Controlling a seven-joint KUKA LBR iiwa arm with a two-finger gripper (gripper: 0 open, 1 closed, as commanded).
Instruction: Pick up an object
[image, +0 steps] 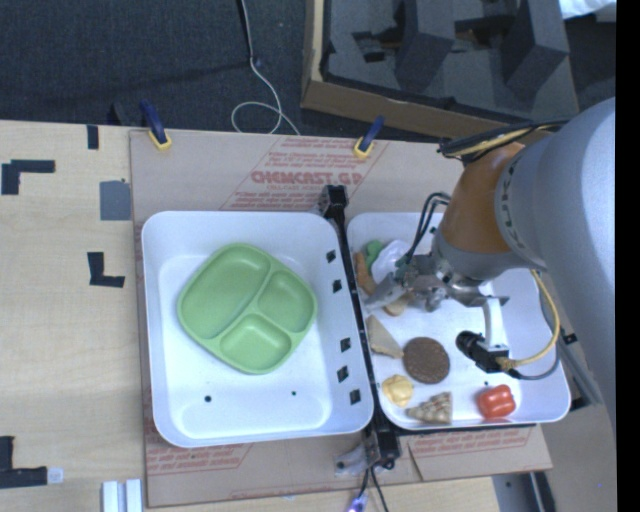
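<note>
The right bin (545, 400) holds several toy foods: a round brown cookie (427, 360), a tan wedge (382, 338), a small yellow piece (397, 389), a pizza-like slice (432, 407), a red tomato (496, 401) and a green piece (374, 250) near the top. My gripper (400, 292) reaches down into the upper left of this bin, beside the divider, over a brown and tan item. The wrist covers its fingers.
The left bin (160, 300) holds a green divided plate (248, 307). A black divider strip (345, 300) runs between the bins. The grey arm with its orange band (485, 200) fills the upper right. Blue clamps (152, 125) pin the cardboard base.
</note>
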